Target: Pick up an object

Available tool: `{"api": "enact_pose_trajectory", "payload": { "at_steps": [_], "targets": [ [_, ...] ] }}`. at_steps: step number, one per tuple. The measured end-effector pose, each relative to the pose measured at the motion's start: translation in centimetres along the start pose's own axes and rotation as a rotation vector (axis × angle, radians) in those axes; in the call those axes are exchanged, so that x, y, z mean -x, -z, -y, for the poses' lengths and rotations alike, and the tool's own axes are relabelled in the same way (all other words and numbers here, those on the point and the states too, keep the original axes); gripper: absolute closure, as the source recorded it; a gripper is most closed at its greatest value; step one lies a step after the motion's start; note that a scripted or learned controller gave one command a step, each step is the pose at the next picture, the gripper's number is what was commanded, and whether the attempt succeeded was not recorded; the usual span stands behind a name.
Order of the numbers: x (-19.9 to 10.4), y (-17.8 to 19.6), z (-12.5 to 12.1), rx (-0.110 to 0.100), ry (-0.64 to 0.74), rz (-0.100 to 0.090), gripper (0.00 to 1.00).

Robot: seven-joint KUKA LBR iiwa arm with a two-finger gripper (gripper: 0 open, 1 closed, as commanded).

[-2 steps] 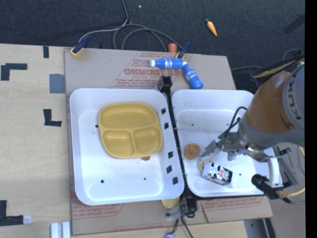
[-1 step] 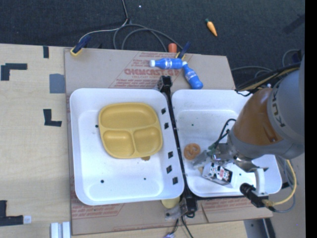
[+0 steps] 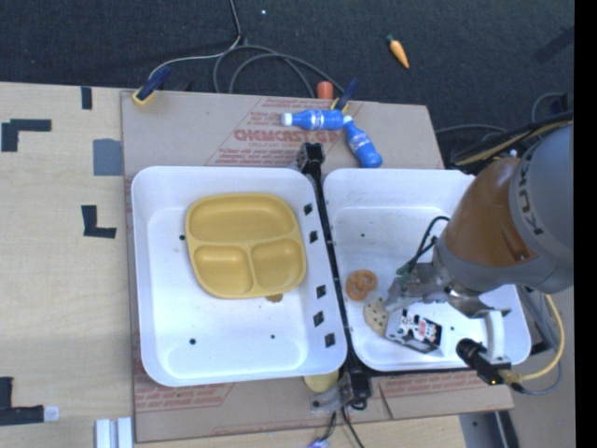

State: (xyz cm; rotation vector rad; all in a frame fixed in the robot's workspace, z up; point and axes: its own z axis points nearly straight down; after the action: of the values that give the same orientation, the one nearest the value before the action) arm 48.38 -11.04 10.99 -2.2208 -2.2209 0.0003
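A yellow divided tray [image 3: 246, 245] lies in the left bin [image 3: 168, 343]. In the right bin [image 3: 392, 199] a round brown cookie-like piece [image 3: 361, 284] sits near the divider, with a pale speckled piece [image 3: 375, 315] just below it. My gripper [image 3: 411, 327] is low over the bin floor to the right of these pieces, at a small black-and-white object. The arm's grey and orange wrist [image 3: 499, 227] covers the bin's right side. Whether anything sits between the fingers is hidden.
Two blue and white bottles [image 3: 340, 129] lie on the cardboard behind the bins. A small orange carrot-shaped item [image 3: 399, 51] rests on the dark floor beyond. Black clips [image 3: 322, 250] line the divider between the bins. Cables loop at the back.
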Motion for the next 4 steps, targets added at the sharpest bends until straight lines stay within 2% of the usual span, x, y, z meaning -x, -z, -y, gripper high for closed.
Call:
{"api": "enact_pose_trajectory", "payload": {
  "at_steps": [1, 2, 3, 4],
  "targets": [
    [0.2, 9.7, -0.1, 0.009, 0.001, 0.002, 1.00],
    [2.2, 9.2, 0.1, -0.001, -0.001, 0.001, 1.00],
    [3.2, 9.4, 0.0, 0.000, 0.000, 0.001, 1.00],
    [2.9, 10.5, 0.0, 0.001, 0.001, 0.000, 1.00]
  ]
}}
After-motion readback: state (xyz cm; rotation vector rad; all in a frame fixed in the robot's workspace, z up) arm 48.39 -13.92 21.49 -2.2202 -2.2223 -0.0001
